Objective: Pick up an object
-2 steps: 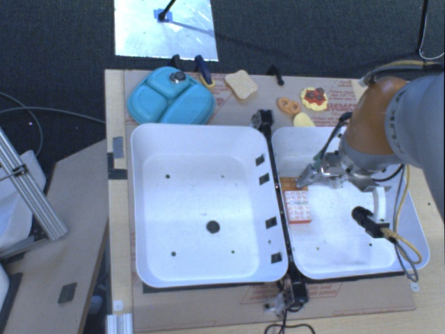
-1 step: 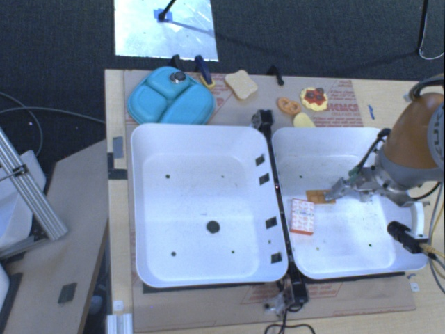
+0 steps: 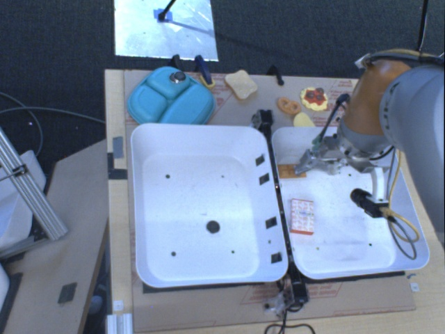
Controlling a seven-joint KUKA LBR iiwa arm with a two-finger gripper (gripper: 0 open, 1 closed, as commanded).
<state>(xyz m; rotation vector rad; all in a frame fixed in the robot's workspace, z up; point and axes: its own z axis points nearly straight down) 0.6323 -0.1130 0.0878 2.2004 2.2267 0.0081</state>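
Note:
A small red-and-white patterned box lies flat in the right bin, near its left wall. A flat orange-brown piece lies against that wall further back. My gripper is low in the right bin, right beside the orange-brown piece and touching or nearly touching its right end. Nothing visibly hangs from it. A small dark disc rests on the floor of the left bin.
Behind the bins lie a blue compartment tray, a toast slice, a pretzel, a round pizza-like toy and a yellow piece. A black cable end hangs over the right bin.

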